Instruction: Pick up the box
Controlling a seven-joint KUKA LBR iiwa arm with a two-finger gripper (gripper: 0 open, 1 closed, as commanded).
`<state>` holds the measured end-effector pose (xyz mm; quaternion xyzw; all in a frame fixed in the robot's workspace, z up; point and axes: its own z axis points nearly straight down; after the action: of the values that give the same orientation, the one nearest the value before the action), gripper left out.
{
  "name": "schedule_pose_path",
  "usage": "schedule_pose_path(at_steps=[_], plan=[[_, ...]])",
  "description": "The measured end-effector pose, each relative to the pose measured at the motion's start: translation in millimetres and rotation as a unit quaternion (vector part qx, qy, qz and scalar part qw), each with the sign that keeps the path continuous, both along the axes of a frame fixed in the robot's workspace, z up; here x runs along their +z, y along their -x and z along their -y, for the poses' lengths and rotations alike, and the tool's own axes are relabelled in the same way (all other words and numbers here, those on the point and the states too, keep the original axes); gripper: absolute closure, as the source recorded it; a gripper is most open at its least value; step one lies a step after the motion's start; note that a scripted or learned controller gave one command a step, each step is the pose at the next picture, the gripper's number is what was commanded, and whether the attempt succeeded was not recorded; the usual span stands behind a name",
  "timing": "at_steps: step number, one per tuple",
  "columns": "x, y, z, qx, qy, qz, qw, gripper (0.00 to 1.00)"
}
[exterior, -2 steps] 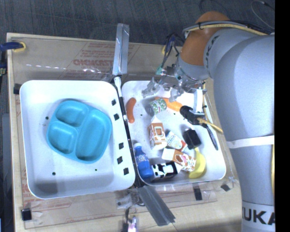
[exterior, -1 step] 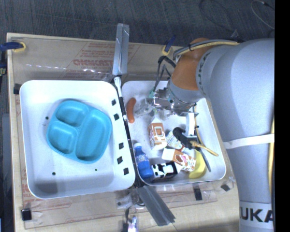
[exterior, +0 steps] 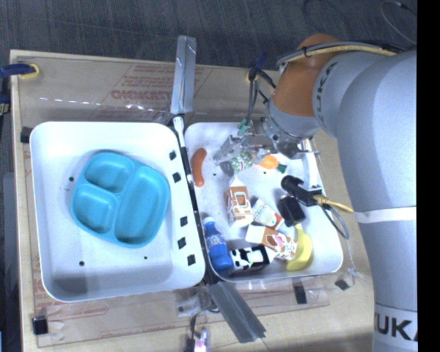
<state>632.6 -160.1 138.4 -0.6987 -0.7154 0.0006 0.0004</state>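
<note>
From above we see the arm (exterior: 352, 101) reaching in from the right over the far end of the right bin (exterior: 330, 259), its gripper (exterior: 243, 151) low among crumpled, shiny clutter there, and we cannot tell what state it is in or whether it has hold of anything. The box (exterior: 238, 204), orange and white, lies near the middle of that bin, apart from the gripper, with a sausage (exterior: 198, 166) by the left wall, a blue bottle (exterior: 217, 247) toward the near edge and a banana (exterior: 303, 249) at the near right. The left bin (exterior: 51, 270) holds a blue tray (exterior: 121, 198).
</note>
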Motion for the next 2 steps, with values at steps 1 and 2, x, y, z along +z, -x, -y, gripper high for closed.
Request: schedule_pose_path(at_steps=[1, 2], plan=[[-42, 31, -39, 0.176, 0.0072, 0.005, 0.9844, 0.00], [-52, -12, -18, 0.142, -0.0100, -0.028, 0.9894, 0.00]])
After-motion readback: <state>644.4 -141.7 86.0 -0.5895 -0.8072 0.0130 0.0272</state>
